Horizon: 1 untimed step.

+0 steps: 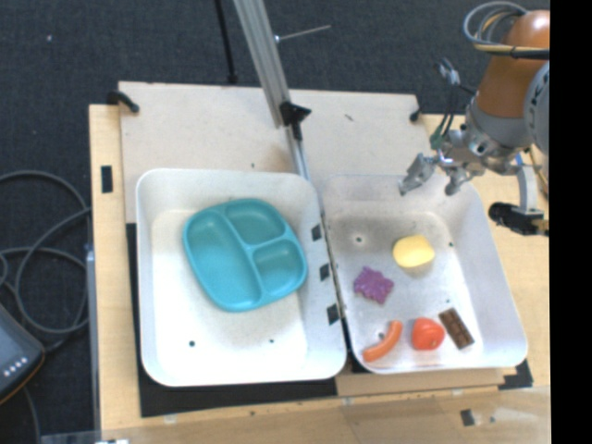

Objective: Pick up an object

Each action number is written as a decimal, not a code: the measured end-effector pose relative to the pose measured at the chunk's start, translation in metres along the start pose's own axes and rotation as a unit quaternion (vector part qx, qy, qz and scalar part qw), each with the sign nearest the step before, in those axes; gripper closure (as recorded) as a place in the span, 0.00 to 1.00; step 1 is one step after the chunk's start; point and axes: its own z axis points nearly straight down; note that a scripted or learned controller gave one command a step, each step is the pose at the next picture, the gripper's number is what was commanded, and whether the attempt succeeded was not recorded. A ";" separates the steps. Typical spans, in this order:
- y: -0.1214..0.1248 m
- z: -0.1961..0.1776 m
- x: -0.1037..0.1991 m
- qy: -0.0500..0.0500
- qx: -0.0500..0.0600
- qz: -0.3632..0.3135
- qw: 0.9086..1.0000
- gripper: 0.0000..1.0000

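**Desk:** Dark carpet surrounds the pale wooden bench (109,276), correct?

**Photographer:** Yes. Black cables (37,239) loop across the floor at left, and a slanted aluminium post (262,49) rises from the bench's far side, between the two bins.

**Desk:** And on the bench?

**Photographer:** Two shallow white bins sit side by side, their rims touching. The left bin (157,350) holds a teal divided plate (245,253), lying flat. The right bin (495,289) holds five small things: a yellow lemon-shaped piece (413,252) near the middle, a purple bumpy piece (374,285) just left of it, and along the near edge an orange carrot-like piece (385,339), a red tomato-like piece (426,334) and a brown bar (456,328).

**Desk:** The arm?

**Photographer:** Grey with an orange band, it reaches in from the right. Its gripper (430,181) hangs over the right bin's far rim, fingers spread apart with nothing between them, well apart from the lemon piece.
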 end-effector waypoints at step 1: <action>-0.007 0.047 0.005 0.000 0.000 0.000 1.000 0.00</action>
